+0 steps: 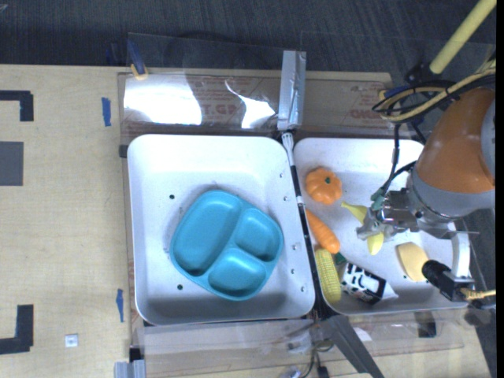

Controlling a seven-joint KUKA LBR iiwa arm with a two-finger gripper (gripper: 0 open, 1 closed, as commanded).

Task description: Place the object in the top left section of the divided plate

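The divided plate (227,244), glossy blue with three sections, sits tilted in the left bin (150,290), well left of the gripper (376,225). The arm reaches into the right bin (358,157); its fingers clasp a yellow banana (370,227), with a pumpkin (324,186) and carrot (323,231) just left.

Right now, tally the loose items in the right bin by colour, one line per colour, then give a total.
Orange: 2, the pumpkin and the carrot
Yellow: 3, the banana, the corn cob and the pale wedge
Black and white: 1, the spotted toy
Total: 6
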